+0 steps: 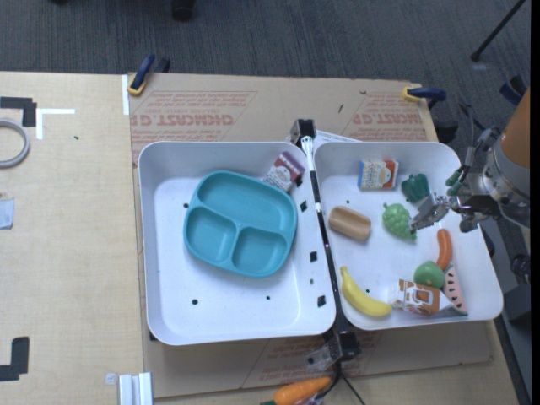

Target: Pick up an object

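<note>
From above, the gripper [433, 213] hung spread and empty over the right bin [481, 264], its fingertips just right of the toy broccoli [396, 219]. An orange carrot [444, 248] lay close below, long axis running near-to-far. Crowded toys left little room; beyond lay carpet.

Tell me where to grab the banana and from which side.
Grip the banana across its thick middle, coming straight down from above. It lies flat on the right bin's floor, curving toward the front wall, with open floor on its upper side for one finger.
</note>
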You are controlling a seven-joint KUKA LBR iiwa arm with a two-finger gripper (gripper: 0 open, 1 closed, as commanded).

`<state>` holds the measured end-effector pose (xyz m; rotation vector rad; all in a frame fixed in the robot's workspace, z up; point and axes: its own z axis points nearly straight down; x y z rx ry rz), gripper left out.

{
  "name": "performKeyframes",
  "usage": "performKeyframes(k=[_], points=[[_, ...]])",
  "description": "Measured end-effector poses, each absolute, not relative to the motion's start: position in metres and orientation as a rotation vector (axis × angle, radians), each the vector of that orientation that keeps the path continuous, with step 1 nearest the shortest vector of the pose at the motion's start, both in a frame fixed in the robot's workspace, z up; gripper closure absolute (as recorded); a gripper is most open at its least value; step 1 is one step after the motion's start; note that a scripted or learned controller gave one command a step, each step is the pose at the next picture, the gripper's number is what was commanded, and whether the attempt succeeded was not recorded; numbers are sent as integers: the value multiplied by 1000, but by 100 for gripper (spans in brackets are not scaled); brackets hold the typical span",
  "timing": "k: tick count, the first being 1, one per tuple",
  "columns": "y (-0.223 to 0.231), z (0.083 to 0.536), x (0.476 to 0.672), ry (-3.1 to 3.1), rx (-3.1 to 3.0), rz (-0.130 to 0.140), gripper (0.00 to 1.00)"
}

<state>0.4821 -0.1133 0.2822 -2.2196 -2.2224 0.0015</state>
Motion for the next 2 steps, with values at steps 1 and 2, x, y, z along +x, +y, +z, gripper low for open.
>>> performKeyframes(k=[1,2], points=[[-146,194,557,-2605,-1757,0,0],[-170,92,540,-2803,-1419,0,0]])
